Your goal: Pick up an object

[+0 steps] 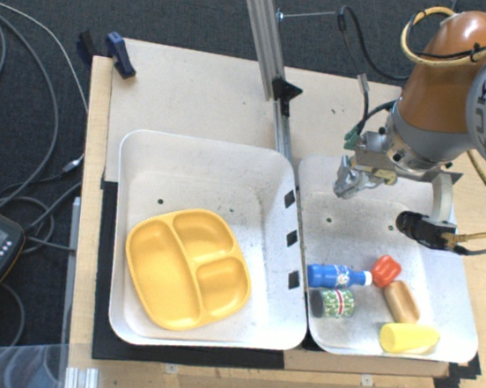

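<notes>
— Yellow is the first colour we meet on the left: a plastic plate (187,267) with three compartments lies alone in the left bin (142,153). Is it our target?

— We think not. It is wide and flat, so two fingers would find a poor hold on it. The right bin (454,279) gives better choices: a blue and white bottle (337,276) lying on its side, a small dark can (332,303) with a green pattern just below it, then an orange piece (385,271), a brown sausage-like thing (401,299) and a yellow block (408,338) near the front corner.

— And where do we have the gripper (348,183)?

— Above the back part of the right bin, well apart from all these things. We see nothing between the fingers, but how far they are open we cannot tell from this angle.

— How should we do the step well?

— In our judgement, we should bring the arm toward the front of the bin, choose a thing with free space on both sides, such as the yellow block, and come down straight. The bottle and the can lie close together near the bin wall, so the fingers could hit one of them.

— Can we read any label?

— No. The bottle and the can carry print, but it is too small to read. On the arm, some letters stand at the right edge, cut off.
</notes>
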Controlling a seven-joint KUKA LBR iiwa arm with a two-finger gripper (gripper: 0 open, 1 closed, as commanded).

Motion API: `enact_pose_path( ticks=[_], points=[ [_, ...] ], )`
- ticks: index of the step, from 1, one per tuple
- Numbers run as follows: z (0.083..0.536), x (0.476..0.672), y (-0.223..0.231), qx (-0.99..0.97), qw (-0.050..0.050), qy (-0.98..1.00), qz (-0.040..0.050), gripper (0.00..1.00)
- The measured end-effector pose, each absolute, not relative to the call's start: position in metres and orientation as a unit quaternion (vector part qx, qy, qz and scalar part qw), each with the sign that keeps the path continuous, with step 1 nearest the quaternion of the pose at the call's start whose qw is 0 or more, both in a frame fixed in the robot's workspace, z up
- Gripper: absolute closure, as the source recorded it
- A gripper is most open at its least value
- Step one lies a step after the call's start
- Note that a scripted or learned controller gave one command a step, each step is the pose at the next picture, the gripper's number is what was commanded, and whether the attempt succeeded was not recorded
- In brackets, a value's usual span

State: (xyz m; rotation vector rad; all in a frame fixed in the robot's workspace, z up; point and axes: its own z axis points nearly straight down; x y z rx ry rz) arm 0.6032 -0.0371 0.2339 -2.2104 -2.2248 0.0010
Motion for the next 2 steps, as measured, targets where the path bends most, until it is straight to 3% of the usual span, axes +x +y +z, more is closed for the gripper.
enact_pose_path(
  ticks=[2],
  points=[
    [0.238, 0.574, 0.055, -0.705, 0.003, -0.709, 0.0004, 1.00]
  ],
)
